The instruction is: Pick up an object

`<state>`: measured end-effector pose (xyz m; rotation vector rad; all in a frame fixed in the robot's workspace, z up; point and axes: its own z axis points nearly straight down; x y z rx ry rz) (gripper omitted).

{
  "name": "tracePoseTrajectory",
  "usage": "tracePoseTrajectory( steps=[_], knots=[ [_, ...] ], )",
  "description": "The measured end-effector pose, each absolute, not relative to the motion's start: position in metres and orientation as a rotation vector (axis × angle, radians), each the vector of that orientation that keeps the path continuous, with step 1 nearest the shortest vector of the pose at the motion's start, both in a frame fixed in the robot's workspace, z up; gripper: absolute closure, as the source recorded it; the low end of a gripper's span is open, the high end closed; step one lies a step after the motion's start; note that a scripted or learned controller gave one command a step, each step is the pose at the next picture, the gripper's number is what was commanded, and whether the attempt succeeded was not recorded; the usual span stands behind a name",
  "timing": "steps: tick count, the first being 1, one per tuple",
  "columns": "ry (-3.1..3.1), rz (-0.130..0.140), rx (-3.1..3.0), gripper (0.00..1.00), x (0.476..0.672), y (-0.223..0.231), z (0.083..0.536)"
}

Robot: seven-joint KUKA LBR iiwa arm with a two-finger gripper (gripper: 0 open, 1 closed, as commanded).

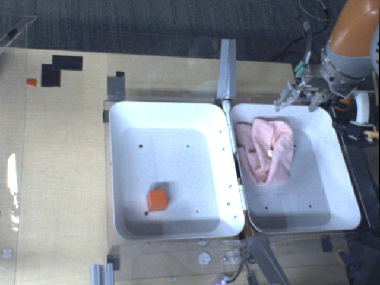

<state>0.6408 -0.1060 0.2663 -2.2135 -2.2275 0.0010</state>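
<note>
1. Pink cloth [266, 150] lies crumpled in the right bin [338, 177], by the divider; open floor right of it.
2. My gripper [300, 95] hovers over the far rim, fingers spread, holding nothing.

Looks like a robotics lab: pale wooden bench [59, 177], two shallow white plastic bins [172, 114], grey-and-orange robot arm [353, 34], loose cables [314, 8].

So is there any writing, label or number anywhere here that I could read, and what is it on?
None can be read.
The pink cloth has a small white tag, too small to show any print.
The orange block, both white bins and the arm's orange band carry no visible text.
</note>
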Motion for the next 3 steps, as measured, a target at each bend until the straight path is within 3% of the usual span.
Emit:
tracePoseTrajectory(
  steps=[1,2,3],
  knots=[
    [-2.098,0.002,-2.335,0.00,0.639,-0.123,0.129],
    [-2.246,-0.013,-2.210,0.00,0.612,-0.158,0.088],
    [-2.252,-0.019,-2.211,1.00,0.615,-0.157,0.099]
  ],
)
